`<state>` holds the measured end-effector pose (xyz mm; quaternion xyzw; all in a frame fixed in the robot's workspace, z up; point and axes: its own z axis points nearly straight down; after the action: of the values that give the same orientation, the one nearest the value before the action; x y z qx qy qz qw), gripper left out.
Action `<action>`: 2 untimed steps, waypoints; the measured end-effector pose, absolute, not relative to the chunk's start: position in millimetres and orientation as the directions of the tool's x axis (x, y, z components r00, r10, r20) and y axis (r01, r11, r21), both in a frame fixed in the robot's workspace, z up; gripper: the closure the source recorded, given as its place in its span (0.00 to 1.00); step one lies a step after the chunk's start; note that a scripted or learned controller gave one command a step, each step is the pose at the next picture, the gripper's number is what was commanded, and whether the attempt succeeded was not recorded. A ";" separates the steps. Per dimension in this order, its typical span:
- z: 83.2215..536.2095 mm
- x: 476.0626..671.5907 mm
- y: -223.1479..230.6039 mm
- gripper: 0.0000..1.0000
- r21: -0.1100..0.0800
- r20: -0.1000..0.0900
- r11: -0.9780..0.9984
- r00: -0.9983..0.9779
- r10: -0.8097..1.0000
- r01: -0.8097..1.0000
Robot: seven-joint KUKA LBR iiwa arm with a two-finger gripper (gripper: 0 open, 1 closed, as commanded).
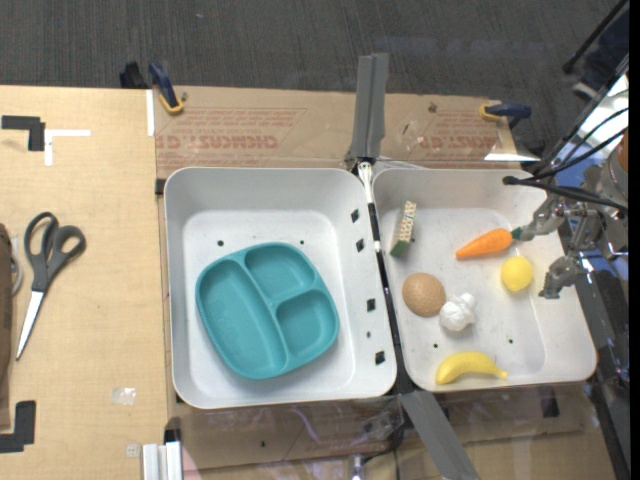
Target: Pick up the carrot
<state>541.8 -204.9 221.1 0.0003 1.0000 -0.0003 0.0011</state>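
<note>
Two white bins sit side by side on my bench, and the carrot (pixel 486 244) lies in the right bin (pixel 560 353), toward its upper right part, orange body pointing left and its green top at the right end. Just below and right of it I see a lemon (pixel 517 274), apart from it by a small gap. Further left in the same bin is a brown egg-like ball (pixel 424 294) touching a white garlic bulb (pixel 458 313), with a banana (pixel 470 368) near the front wall and a small greenish corn cob piece (pixel 404 227) beside the divider. The left bin (pixel 185 298) holds a teal divided plate (pixel 266 310), tilted at a slant.

My gripper (pixel 562 253) hangs over the right rim of the right bin, one metal finger (pixel 540 221) close to the carrot's green top, the other (pixel 556 276) lower, beside the lemon. The fingers stand spread apart with nothing between them. On the wooden bench at the far left lie scissors (pixel 44 263).
</note>
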 end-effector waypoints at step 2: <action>93.6 649.7 -177.0 0.00 -0.001 -0.006 0.989 -0.989 0.146 0.146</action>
<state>649.7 -177.0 93.6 0.0734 0.9973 -0.0007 0.0031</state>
